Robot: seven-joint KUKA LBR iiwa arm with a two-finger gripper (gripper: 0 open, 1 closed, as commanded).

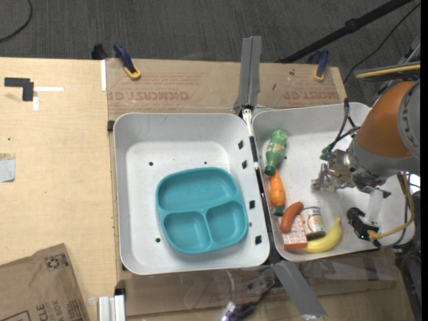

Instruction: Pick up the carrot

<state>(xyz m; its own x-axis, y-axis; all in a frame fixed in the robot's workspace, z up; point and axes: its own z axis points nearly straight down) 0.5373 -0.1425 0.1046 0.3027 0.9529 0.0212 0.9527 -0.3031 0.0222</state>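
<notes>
Gripper (326,176) hovers over the right bin (304,119), and I cannot tell its state from here. The carrot (276,190) lies off to its left in the view, near the bin's left wall, long axis running roughly up-and-down, between the green bottle (275,150) and the sausage (291,215). Reaching across looks likely next.

Cardboard sheet (221,85) behind the bins has red print, upside down and mirrored, reads roughly "CHEMCAST GP", plus a smaller red line under it too small to read. Cardboard box (37,286) at bottom left shows a recycling symbol and black letters "CLE" and "R BOX", cut off by the frame edge. Small can (311,221) and red-white carton (294,234) in the right bin carry labels, print too blurred to read
</notes>
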